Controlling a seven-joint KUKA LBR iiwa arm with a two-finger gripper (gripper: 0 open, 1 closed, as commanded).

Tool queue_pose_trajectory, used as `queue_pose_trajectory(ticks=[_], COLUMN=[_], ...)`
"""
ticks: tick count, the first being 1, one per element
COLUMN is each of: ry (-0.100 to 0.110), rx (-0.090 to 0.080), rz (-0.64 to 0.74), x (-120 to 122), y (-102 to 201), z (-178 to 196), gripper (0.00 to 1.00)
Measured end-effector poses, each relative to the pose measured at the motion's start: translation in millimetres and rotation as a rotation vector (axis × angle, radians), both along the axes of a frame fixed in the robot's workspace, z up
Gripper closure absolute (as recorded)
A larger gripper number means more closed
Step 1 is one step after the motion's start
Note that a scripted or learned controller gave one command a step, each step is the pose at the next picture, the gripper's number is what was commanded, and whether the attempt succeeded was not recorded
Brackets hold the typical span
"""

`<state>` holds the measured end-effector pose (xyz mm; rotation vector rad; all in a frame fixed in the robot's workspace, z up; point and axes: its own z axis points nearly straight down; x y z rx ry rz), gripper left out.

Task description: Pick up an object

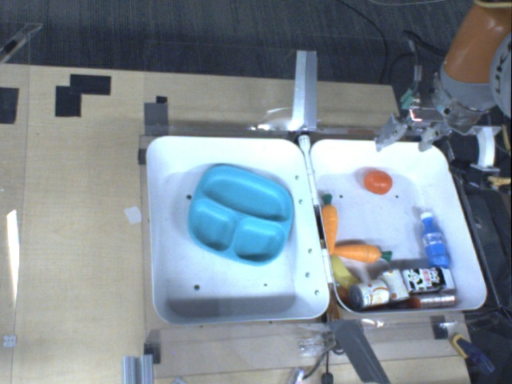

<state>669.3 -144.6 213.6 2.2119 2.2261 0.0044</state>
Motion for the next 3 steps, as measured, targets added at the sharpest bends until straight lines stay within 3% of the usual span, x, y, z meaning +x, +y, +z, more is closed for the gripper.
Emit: queue_pose_trajectory(ticks=[1, 2, 3], ry=[0.003, -0.005, -0.004], rx=[0.000, -0.002, -0.001], rz=[0.090, 0.095, 0.088], x=[-0.2, 2.5, 1.1], y=[17.4, 18.9, 55.0], z=[-117.0, -103.4, 14.4], gripper=[0.00, 1.00, 1.00])
